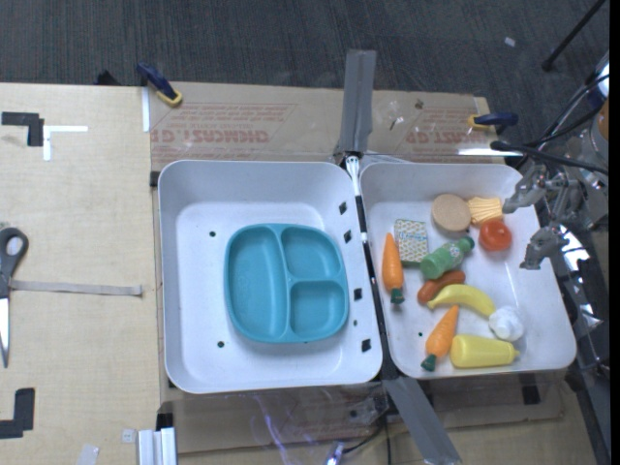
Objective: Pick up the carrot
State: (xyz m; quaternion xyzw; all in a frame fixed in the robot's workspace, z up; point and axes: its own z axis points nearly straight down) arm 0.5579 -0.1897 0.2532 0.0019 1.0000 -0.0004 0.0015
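Yellow bottle (481, 352) at right bin's (557, 308) front, two carrots (441, 335) (391, 267) nearby, fingers (533, 223) open, empty

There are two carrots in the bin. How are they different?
The left carrot lies by the bin's left wall, nearly straight up and down the picture; the front carrot slants, below the banana. The left carrot has space around it; the front carrot touches the yellow bottle. Both are orange with green ends.

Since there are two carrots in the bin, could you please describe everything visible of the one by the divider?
The carrot is a small orange toy, plastic-looking, with a green stub at its lower end. It lies flat in the right bin, lengthwise along the wall shared with the other bin. Its tip points away from the camera. A checkered packet lies close beside it; contact is unclear.
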